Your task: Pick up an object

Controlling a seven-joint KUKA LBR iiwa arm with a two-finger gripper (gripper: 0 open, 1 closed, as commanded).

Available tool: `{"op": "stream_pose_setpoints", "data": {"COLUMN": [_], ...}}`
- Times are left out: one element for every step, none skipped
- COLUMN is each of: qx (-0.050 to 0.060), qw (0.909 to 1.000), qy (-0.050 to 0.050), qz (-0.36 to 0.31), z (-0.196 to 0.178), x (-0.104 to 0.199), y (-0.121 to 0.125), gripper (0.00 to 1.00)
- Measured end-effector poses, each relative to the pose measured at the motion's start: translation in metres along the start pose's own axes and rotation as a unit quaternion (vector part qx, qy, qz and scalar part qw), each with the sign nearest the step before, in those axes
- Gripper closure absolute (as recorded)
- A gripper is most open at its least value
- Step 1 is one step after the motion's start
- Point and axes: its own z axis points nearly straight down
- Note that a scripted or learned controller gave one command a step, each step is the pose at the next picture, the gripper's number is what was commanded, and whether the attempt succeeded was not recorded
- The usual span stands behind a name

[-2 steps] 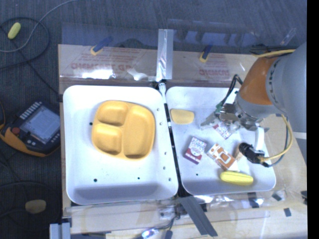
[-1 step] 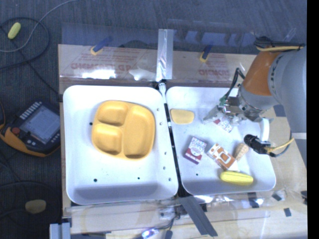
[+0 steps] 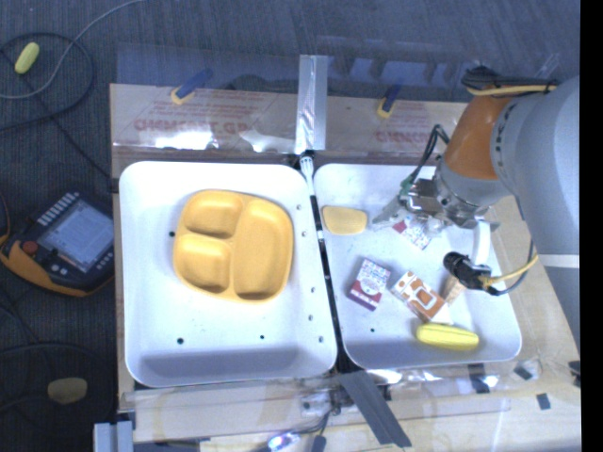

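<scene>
Gripper (image 3: 415,217) low in right bin (image 3: 499,347), over a small red-white packet (image 3: 415,234); grip state hidden, cannot tell. Packet looks light, thin, crinkly (likely slippery); pinch across its short edges.

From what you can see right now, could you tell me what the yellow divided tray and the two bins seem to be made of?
The yellow divided tray looks like moulded plastic: rounded compartments, uniform colour, soft satin sheen. The left bin and right bin also look like plastic, smooth and semi-glossy, with rounded corners and rolled rims, though thin enamelled metal cannot be ruled out.
</scene>
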Motion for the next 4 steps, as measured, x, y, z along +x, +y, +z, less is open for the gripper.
{"op": "stream_pose_setpoints", "data": {"qx": [0.001, -0.004, -0.003, 0.000], "qw": [0.9997, 0.9997, 0.9997, 0.9987], "qy": [0.002, 0.000, 0.001, 0.002], "qz": [-0.024, -0.023, -0.024, -0.050], "z": [-0.001, -0.013, -0.012, -0.001], "x": [0.036, 0.034, 0.035, -0.044], "y": [-0.080, -0.076, -0.077, -0.106], "gripper": [0.00, 1.00, 0.00, 0.00]}}
